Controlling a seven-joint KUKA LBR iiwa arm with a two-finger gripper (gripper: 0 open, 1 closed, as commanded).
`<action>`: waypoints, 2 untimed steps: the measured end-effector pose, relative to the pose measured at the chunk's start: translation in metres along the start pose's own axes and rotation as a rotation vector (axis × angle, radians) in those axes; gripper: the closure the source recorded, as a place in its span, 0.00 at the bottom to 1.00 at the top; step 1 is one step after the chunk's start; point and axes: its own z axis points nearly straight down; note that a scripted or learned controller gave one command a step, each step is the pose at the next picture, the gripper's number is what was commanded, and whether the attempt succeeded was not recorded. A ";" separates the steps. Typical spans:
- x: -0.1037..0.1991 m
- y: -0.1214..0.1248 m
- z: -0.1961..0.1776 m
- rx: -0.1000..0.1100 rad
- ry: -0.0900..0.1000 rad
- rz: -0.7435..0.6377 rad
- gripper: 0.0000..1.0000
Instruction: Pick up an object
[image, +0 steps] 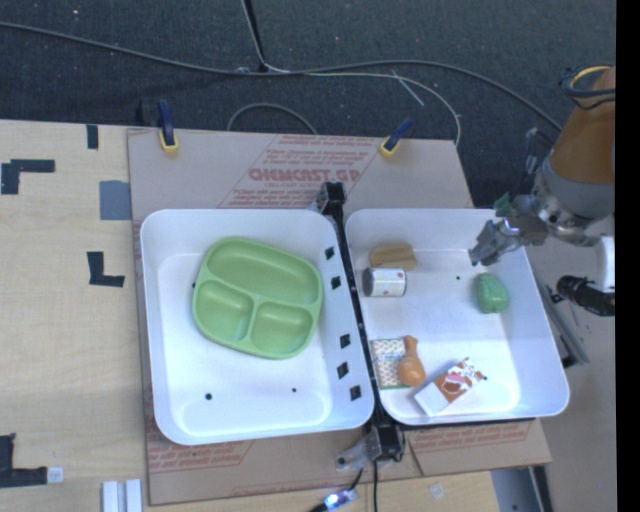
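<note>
Gripper (487, 247) sits over the far right part of the right bin (530, 405), dark and small at the end of the grey arm (570, 205) that reaches in from the right, an orange band (588, 140) above the wrist. Whether it is wide or narrow cannot be told at this angle; nothing shows in its grasp. Just beside and below it in the picture, a green rounded lump (491, 294) lies on the bin floor, apart from the gripper. Near the divider, a tan block (392, 256) lies flat, with a small can (384, 283) on its side just below it, close to touching. Lower down, an orange drumstick-shaped toy (410, 366) rests against a small patterned packet (387, 354). Near the bin's near rim, a white carton with red print (450, 385) lies tilted, just beside the drumstick toy. Left bin (165, 400) holds a green divided plate (258, 297), with one large compartment and two smaller ones, set toward the far side. Both bins rest on a cardboard sheet (290, 175) with red lettering, on the wooden counter (60, 330). Two clamps, one (166, 128) at the left and one (396, 135) at the right, grip the sheet's far edge. Cables (300, 70) run across the dark floor beyond. Black tape marks (100, 270) dot the counter at left.
</note>
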 end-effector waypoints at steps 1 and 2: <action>0.001 0.001 -0.027 0.002 0.001 0.000 1.00; 0.057 -0.003 -0.033 0.004 0.003 -0.005 1.00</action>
